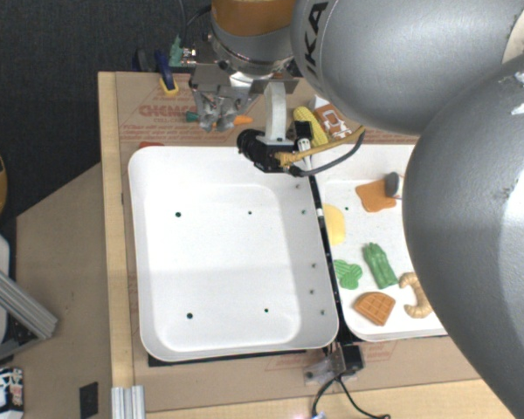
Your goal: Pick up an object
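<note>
One gripper (211,114) hangs over the cardboard (122,120) just past the left bin's (144,234) far rim; whether it's clamped or loose, I can't tell. The waffle (374,307), green piece (380,264) and yellow piece (334,223) lie in the right bin (371,230), well apart from it.

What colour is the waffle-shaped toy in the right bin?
The waffle-shaped toy is orange, seen best in the camera view.

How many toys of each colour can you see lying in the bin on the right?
Green: 2, leafy piece and long piece
Orange: 2, waffle and flat piece
Yellow: 1, yellow piece
Tan: 1, curled piece
Grey: 1, grey lump
Total: 7; the arm may hide more.
</note>
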Robot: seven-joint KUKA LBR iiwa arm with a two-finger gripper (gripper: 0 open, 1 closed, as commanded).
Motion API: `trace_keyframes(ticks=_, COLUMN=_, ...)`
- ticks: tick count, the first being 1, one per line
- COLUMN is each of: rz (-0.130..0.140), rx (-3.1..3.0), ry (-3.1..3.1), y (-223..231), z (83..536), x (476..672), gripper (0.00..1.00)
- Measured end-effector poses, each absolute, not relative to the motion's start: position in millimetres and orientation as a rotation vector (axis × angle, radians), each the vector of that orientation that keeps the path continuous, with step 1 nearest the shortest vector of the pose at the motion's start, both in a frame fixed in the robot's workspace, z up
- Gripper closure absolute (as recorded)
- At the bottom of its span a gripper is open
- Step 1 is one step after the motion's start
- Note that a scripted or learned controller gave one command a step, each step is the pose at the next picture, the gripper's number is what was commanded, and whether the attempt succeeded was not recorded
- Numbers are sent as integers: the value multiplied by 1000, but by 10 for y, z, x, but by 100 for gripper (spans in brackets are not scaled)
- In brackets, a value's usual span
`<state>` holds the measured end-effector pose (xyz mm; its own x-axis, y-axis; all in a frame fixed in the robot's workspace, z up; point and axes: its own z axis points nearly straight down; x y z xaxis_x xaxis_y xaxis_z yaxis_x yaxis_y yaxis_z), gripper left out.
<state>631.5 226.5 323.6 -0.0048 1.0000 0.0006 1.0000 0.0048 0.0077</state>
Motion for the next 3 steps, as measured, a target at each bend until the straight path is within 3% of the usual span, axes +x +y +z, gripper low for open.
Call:
trace_keyframes(ticks=2, rz=15, rx=2207, ry=2224, y=2284, z=3444, x=6318, gripper=100)
trace_keyframes(ticks=3, rz=-12, rx=2235, ry=2207, y=1103, z=3129, x=6504, gripper=100)
